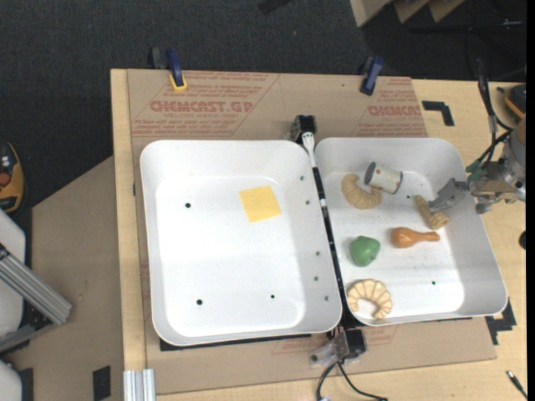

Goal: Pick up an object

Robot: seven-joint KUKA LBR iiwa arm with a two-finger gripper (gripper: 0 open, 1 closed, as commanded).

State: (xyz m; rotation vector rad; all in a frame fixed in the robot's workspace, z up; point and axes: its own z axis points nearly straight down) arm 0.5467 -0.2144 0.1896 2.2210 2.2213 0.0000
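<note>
Overhead, two white bins sit side by side on a table. At the frame's right edge, the end effector reaches into the right bin — whether its fingers are spread or pressed together, I cannot tell. Just beside it lies a tan pastry piece. Nearby are a chicken drumstick, green pepper, two croissants and a small cylinder. A yellow square lies in the left bin.
</note>
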